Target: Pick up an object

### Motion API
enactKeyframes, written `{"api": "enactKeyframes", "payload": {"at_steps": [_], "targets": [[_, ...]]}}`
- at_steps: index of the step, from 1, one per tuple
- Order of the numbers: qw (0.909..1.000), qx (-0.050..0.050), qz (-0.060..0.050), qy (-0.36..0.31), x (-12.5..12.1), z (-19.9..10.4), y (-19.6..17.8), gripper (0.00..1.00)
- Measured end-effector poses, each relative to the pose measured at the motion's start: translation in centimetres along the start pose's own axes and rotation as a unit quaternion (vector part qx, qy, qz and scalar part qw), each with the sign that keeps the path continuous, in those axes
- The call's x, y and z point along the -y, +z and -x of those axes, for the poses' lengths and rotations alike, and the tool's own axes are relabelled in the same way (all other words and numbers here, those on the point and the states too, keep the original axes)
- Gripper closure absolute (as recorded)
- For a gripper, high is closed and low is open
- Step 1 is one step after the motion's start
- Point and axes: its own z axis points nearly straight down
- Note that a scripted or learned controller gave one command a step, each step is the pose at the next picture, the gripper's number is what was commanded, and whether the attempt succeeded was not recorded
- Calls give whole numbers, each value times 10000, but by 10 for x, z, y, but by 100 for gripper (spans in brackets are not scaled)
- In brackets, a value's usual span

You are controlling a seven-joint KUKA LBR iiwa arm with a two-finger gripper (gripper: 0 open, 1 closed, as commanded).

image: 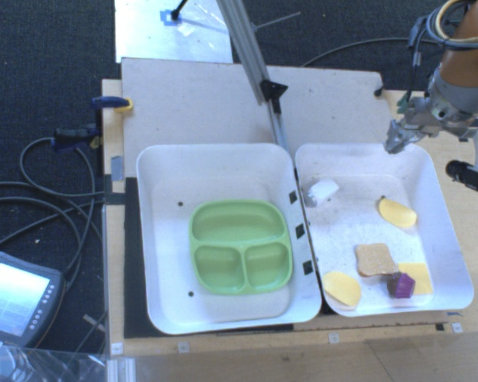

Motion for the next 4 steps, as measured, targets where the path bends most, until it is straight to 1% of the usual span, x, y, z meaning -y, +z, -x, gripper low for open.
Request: {"api": "enactKeyframes", "payload": {"at_steps": [1,2,4], "targets": [[10000,-2,-2,-18,-2,0,-43,100],[10000,-17,-32,-48,3,-56,-33,100],[10000,-23,-29,-52,2,-170,-46,100]]}}
